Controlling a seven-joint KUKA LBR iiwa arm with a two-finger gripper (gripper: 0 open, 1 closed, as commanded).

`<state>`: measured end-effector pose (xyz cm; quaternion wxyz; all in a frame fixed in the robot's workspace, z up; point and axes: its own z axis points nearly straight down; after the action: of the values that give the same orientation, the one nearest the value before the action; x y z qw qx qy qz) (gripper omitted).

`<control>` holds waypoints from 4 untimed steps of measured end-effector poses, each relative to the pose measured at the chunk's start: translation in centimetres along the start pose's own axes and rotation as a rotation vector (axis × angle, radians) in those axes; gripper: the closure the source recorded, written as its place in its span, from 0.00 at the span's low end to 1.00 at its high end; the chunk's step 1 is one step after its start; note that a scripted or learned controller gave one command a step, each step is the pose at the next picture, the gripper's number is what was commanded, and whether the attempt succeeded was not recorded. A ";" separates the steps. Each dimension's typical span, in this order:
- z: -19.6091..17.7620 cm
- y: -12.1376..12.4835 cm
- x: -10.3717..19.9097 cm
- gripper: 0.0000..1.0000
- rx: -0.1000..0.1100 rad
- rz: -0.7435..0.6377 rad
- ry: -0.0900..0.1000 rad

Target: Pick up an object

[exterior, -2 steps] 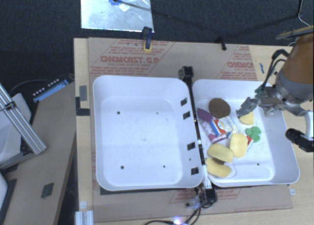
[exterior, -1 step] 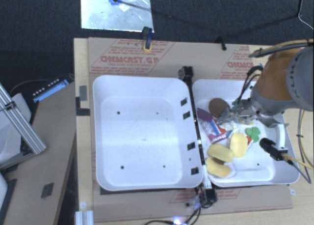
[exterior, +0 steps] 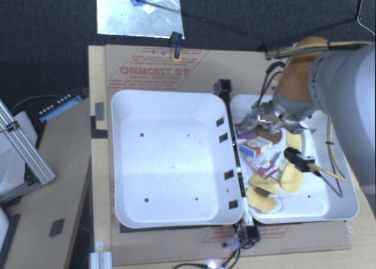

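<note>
The hand [exterior: 264, 118] is lowered into the right bin [exterior: 335, 206], above its far left part; whether it is spread or pressed together cannot be told. Just below it, a pile of objects is seen: a red and white box [exterior: 256, 147], a purple-labelled packet [exterior: 269, 167] and yellow banana-like pieces [exterior: 264, 194]. The left bin [exterior: 170, 156] is set touching alongside. Both are borne on a cardboard sheet [exterior: 155, 68] on the tabletop.

Both white bins [exterior: 170, 162] look like smooth, slightly glossy plastic; the board [exterior: 194, 65] under them looks like matt brown cardboard; the far plate [exterior: 117, 3] looks like shiny metal
</note>
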<state>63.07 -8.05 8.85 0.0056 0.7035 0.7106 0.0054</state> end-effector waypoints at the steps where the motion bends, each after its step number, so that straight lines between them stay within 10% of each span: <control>1: -1.1 -0.2 -0.4 1.00 0.001 0.004 -0.002; 3: -22.9 2.3 10.1 1.00 0.003 0.002 0.001; 4: -26.8 4.3 14.6 1.00 0.008 0.001 0.002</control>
<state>66.76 6.61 35.75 0.0019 0.7038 0.7104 0.0033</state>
